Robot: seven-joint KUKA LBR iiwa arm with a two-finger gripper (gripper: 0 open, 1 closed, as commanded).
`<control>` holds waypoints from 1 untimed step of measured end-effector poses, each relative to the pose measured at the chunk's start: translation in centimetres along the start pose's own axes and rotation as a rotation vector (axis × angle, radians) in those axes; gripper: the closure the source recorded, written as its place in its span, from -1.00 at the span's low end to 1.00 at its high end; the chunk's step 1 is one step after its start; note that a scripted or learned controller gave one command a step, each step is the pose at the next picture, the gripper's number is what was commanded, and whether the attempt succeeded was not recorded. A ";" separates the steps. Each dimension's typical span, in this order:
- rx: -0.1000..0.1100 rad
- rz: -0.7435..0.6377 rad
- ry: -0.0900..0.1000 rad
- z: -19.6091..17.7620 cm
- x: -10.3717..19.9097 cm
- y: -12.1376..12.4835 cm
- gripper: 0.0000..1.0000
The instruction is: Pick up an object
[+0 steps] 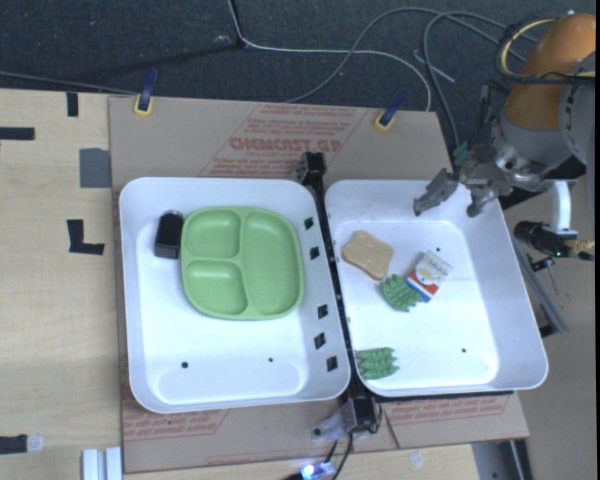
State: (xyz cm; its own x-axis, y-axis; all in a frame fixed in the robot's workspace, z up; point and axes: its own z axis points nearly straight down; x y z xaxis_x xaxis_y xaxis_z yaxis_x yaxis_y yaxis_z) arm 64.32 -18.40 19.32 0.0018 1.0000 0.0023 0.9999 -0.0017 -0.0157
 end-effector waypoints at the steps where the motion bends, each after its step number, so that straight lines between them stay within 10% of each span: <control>1: -0.014 -0.003 -0.003 -0.9 0.0 0.3 -1.00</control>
State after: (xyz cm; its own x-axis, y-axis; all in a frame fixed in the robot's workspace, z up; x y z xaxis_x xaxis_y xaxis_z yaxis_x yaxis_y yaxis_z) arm 64.65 -18.37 20.23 -0.0013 1.0000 -0.0004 1.0000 0.0013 -0.0014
